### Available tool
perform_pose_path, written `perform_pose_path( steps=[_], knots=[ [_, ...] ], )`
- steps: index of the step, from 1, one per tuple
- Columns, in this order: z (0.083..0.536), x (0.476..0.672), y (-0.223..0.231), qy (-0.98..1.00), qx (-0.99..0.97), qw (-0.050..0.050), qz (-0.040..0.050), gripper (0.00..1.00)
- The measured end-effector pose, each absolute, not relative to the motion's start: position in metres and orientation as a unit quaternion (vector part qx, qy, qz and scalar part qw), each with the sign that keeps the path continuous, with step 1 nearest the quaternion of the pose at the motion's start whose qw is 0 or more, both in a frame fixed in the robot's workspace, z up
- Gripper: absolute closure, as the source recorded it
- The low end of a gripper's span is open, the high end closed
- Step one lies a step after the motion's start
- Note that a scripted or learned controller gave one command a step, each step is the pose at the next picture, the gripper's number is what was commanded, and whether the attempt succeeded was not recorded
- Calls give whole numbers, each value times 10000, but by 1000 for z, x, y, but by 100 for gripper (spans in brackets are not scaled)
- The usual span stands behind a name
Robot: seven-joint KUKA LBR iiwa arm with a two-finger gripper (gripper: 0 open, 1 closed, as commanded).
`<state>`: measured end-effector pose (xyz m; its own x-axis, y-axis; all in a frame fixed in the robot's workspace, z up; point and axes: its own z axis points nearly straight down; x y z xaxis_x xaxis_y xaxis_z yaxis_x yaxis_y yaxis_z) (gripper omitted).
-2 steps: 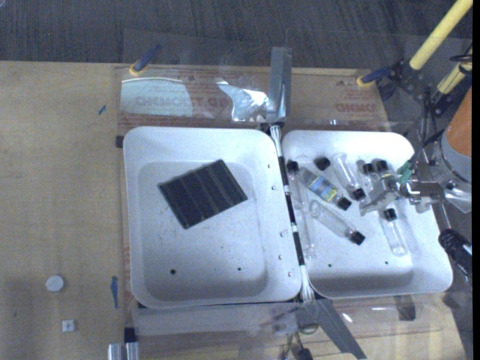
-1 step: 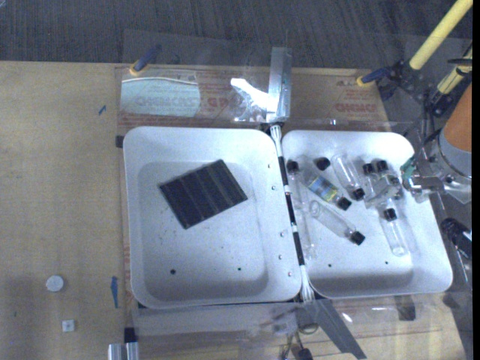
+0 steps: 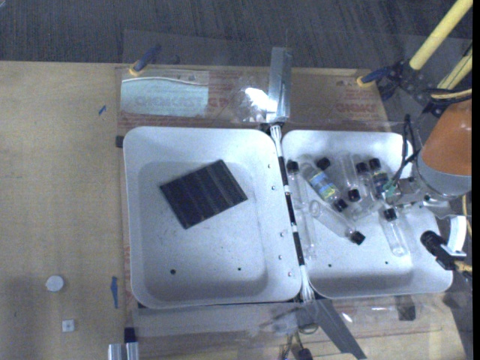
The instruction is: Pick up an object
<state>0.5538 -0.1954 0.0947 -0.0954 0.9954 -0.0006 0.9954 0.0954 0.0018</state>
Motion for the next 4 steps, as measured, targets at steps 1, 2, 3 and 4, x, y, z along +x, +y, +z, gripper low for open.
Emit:
perform_pose_path(
  steps=[1, 2, 3, 4],
  knots=[
    [102, 613, -198, 6969, 7171, -2, 19, 0],
    [122, 618, -200, 6977, 7164, 80, 60, 100],
    [121, 618, -200, 6974, 7166, 73, 58, 0],
    [98, 610, -197, 7265, 6871, 4, 7, 0]
  ],
)
